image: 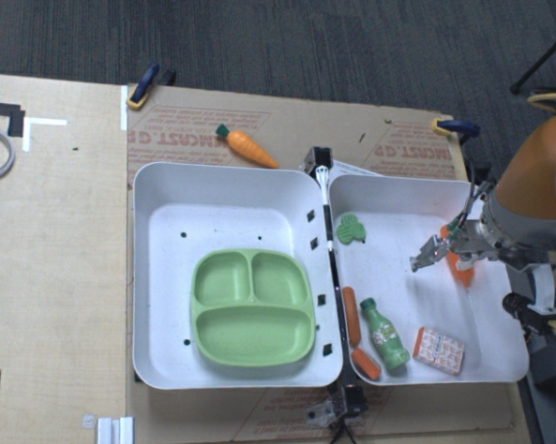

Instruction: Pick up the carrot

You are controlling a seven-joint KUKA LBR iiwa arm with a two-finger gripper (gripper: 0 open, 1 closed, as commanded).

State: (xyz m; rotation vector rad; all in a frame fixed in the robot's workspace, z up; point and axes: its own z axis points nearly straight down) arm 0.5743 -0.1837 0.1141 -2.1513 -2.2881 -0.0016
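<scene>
— Where's the gripper point(451, 253)?

— Low over the right bin point(494, 370), near its far right side. The arm point(534, 180) comes in from the right edge, with the orange band uppermost and the grey wrist angled down and leftward into the bin.

— Spread or pinched?

— I can't tell; the wrist covers too much of it. A small orange object point(462, 270) sits right under it, touching or nearly so, but I can't make out what it is or whether it's gripped.

— What else is in that bin?

— A green leafy piece point(351, 230) by the left wall, and a green bottle point(385, 336) beside a reddish sausage point(350, 315). There's also a pink checkered packet point(437, 350) near the front.

— And the carrot point(249, 147)?

— Outside both bins, lying on the cardboard point(377, 138) just behind the left bin point(152, 284). It's orange, with its green top pointing left and its tip toward the bins' shared corner. It's well apart from the gripper.

— The left bin?

— It holds a green divided plate point(254, 309).
</scene>
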